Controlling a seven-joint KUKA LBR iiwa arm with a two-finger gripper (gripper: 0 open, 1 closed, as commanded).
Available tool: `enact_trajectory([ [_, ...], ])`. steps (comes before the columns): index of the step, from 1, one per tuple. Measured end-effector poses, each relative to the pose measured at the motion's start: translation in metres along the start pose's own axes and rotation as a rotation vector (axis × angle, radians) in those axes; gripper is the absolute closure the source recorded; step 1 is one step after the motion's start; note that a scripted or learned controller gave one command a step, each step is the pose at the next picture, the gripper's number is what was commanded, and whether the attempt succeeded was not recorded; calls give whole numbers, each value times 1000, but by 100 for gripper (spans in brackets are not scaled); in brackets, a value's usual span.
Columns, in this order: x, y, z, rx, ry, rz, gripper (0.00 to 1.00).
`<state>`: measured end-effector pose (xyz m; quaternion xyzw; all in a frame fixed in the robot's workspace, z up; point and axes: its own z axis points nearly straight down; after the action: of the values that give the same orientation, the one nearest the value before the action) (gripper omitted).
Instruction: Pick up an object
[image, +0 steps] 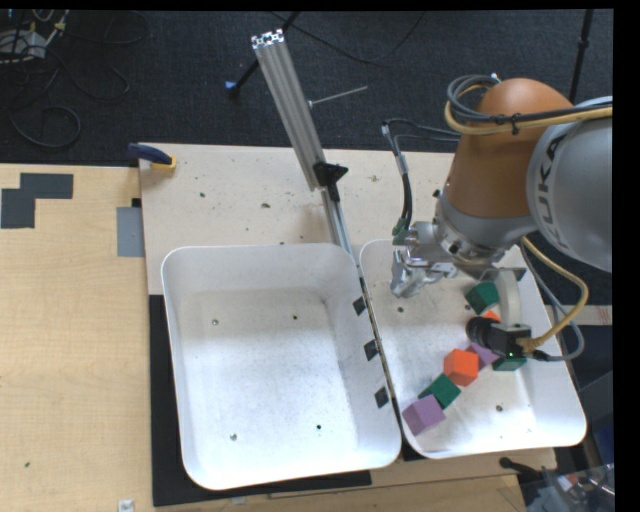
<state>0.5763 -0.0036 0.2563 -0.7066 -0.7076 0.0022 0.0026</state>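
orange block (461, 365), purple block (422, 413), green block (440, 391)

White bins (270, 440), speckled. Orange block (461, 365), purple block (422, 413), green block (441, 391), another green block (483, 296). Arm (560, 190) grey with orange band. Bench (60, 340) pale wood, grey patches.

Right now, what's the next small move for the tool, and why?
Probably shift the tool toward the near right corner of the right bin, then descend. It hangs over the bin's bare far-left part, with nothing visible between its fingers. The blocks lie along a diagonal nearer the camera: green block, orange block, purple block. The orange one looks like the easiest target.
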Motion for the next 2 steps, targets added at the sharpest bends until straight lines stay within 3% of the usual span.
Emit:
enact_trajectory([
  [2,94,21,9,-4,0,-3,100],
])
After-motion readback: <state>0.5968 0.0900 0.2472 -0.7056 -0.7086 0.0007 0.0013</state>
